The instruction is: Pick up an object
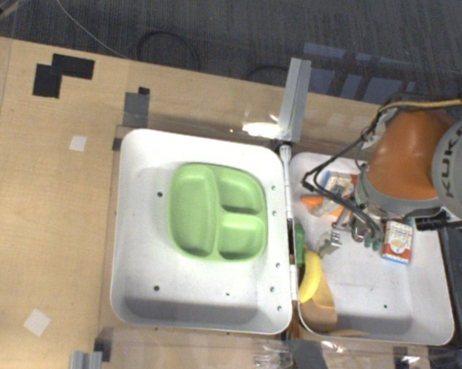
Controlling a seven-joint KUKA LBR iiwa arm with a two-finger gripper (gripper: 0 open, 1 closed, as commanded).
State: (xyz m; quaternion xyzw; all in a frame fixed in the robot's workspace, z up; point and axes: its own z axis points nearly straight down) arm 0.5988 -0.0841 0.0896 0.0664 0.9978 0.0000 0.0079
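- Risk 1: the hand (351,228) works in the crowded upper-left part of the shallow white right-hand bin (415,319). Small items lie close together there, so a descent could nudge a neighbour or land between items and close on nothing.
- Risk 2: the yellow banana (311,277) lies tight against the bin's left wall, w/ a brown rounded object (322,309) touching its lower end. A grasp there could foul the wall.
- Risk 3: the flat white-and-red carton (398,241) lies low on the bin floor, just right of the hand; probably hard to get under.
- Hand state: low over the right bin, below the orange wrist band (406,155). Dark metal parts are visible, but finger spacing can't be told. Nothing is seen held between them.
- Candidate objs: banana, carton, orange-and-white clutter (330,192) at the bin's upper left.
- Other: green three-compartment plastic tray (215,211) sits alone in the shallow white left-hand bin (132,276), well apart from the hand. Both bins rest on the wooden table (34,222).
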